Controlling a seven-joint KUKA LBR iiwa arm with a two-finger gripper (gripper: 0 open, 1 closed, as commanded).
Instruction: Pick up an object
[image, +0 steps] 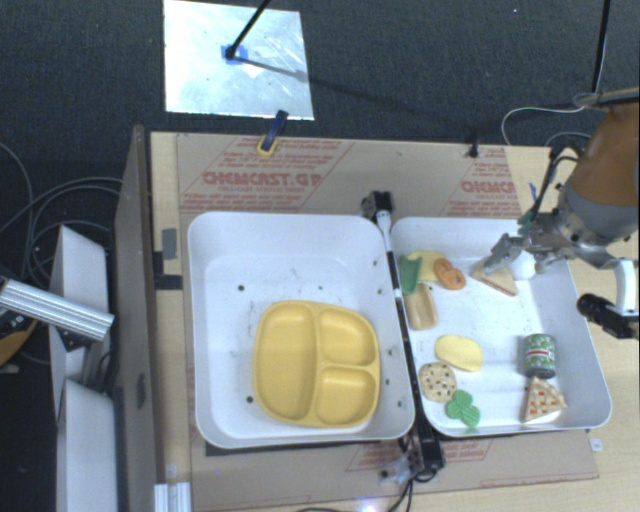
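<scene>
Camera view: the gripper (503, 255) hangs at two o'clock in the right bin (590, 345), its fingers apart above a tan wedge (497, 281). Toy foods lie scattered below; a yellow divided plate (316, 362) fills the left bin (225, 260).

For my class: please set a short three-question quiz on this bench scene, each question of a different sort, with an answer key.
1. True or false: the yellow divided plate lies in the right bin.
2. Which item lies nearest the gripper? A) cookie B) bread wedge C) green can
3. Fill in: the pizza slice lies just below the green ____.

Key: 1 false; 2 B; 3 can.
</scene>
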